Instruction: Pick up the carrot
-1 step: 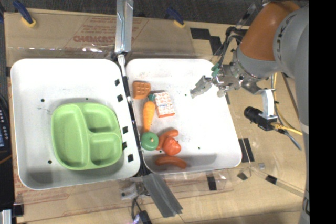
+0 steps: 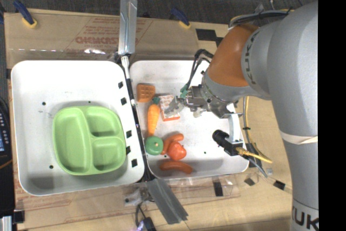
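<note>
Arm [image 2: 270, 57]: entered from the right; the wrist is held over the right bin.
Left bin [image 2: 32, 84]: occupied by a green tray [image 2: 89, 140] with compartments; no food is seen in it.
Right bin [image 2: 211, 140]: several toy foods are gathered along its left side.
Gripper [image 2: 175, 107]: positioned low over the upper middle of the right bin, just right of the carrot. A small pale, reddish item [image 2: 168, 103] is seen at its tip. Whether the gripper is apart, together or clamped on that item cannot be told.
Carrot [image 2: 153, 118]: lying in the right bin by the left wall, lengthwise, leafy end toward the bench front. It is not seen between the fingers and is judged to be resting on the bin floor.
Neighbours: an orange waffle-like block [image 2: 145, 92] just above the carrot; a green round piece [image 2: 154, 145] just below it; red pieces [image 2: 175, 151] further down.
Progress: the approach is judged partly made; the grasp and the lift are not yet done.
Remaining: the gripper is to be brought over the carrot, closed on it and raised.
Risk: crowding by neighbours is judged likely to spoil a grasp.
</note>
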`<state>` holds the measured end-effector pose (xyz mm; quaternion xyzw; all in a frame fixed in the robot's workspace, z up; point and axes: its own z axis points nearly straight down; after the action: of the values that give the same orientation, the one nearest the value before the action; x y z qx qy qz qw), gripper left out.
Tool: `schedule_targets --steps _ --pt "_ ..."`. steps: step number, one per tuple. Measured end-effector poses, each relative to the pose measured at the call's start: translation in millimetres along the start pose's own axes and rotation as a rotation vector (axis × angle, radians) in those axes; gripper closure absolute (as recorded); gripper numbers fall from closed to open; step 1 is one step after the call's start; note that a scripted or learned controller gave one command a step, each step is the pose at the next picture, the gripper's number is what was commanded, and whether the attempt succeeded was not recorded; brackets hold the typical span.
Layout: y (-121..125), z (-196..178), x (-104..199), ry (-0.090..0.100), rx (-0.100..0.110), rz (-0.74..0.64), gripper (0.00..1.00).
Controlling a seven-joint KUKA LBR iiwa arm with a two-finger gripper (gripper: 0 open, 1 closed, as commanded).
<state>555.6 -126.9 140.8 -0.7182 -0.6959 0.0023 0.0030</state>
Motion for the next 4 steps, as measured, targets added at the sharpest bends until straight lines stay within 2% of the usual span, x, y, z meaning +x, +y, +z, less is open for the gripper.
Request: schedule_targets --steps 1,2,3,4 --pt "30.3 37.3 41.3 0.008 -0.024 -0.033 0.0" --pt "9.6 49.0 36.5 0.0 -0.003 -0.101 0.0" --pt "-27.4 51.2 30.6 0.001 0.001 0.258 0.0" --pt "-27.7 42.1 30.8 0.001 0.004 0.255 1.0"
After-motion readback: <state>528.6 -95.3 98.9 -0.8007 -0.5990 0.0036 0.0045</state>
